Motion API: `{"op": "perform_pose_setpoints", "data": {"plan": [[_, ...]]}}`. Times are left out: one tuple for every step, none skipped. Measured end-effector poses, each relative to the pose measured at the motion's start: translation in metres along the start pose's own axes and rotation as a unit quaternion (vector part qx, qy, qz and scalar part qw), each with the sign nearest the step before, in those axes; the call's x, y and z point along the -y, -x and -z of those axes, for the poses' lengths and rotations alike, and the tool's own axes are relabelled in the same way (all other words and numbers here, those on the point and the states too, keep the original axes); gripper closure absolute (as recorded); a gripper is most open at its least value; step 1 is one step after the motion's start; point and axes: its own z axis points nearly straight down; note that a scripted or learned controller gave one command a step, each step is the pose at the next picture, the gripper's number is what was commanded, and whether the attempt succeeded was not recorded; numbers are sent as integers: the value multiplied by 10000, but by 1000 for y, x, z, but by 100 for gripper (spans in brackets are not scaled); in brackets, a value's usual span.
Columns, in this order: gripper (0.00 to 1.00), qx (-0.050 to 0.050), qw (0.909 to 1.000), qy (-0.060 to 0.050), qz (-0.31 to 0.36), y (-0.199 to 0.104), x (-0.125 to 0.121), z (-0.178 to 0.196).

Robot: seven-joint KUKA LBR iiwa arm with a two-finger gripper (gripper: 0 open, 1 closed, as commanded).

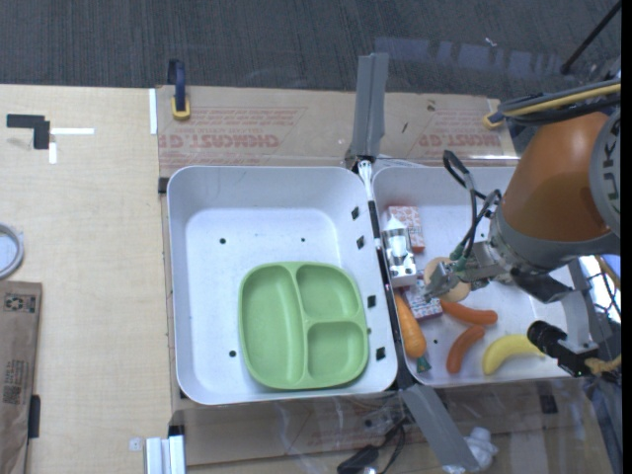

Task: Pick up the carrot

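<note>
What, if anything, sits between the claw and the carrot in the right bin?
A small patterned packet lies between the claw and the carrot, touching the carrot's upper end. Nothing covers the carrot itself.

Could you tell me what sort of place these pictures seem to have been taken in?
Probably a robotics lab bench: a grey-and-orange arm reaches over two white bins, one holding toy food such as a carrot and banana, on a carpeted floor.
</note>
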Motion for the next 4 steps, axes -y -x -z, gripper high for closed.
{"op": "perform_pose_setpoints", "data": {"plan": [[0, 1, 10000, 2, -1, 0, 0, 0], [0, 3, 9909, 57, -1347, 43, 18, -94], [100, 21, 9905, 52, -1375, 46, 19, -86], [100, 23, 9903, 45, -1389, 46, 19, -77]]}}
